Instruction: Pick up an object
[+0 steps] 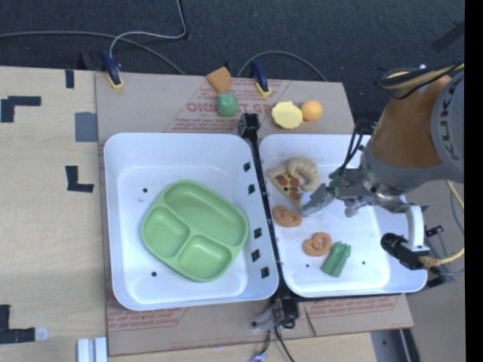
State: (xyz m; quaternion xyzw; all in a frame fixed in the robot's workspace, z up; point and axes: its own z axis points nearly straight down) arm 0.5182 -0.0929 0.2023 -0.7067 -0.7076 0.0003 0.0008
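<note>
The arm reaches in from the right over the right bin (377, 277), and its hand (321, 198) hangs low beside the toy food on the bin's left half. Whether the hand is released or clenched cannot be told from this slant, and nothing is seen held in it.

The nearest pieces are a pizza slice (287, 183) just left of the hand, a pale croissant (302, 167) touching the slice's upper edge, and a brown pretzel (287, 216) just below the hand. Further toward the near wall lie an orange ring (317, 243) and a ribbed green pickle (336, 259), side by side and almost touching.

All look like small moulded plastic toys: light, stiff and probably smooth enough to slip. The slice lies flat, so it would be hard to get under; the croissant's curved hump or the pickle's narrow width likely offer better purchase across the short side. The ring and pretzel are low and have holes, so they may skid.

The left bin (121, 202) holds a green, glossy, three-part plate (195, 231). On the bench beyond the bins sit a lemon (287, 115), an orange (311, 111), a green ball (226, 105) and a tan wedge (219, 78).
</note>
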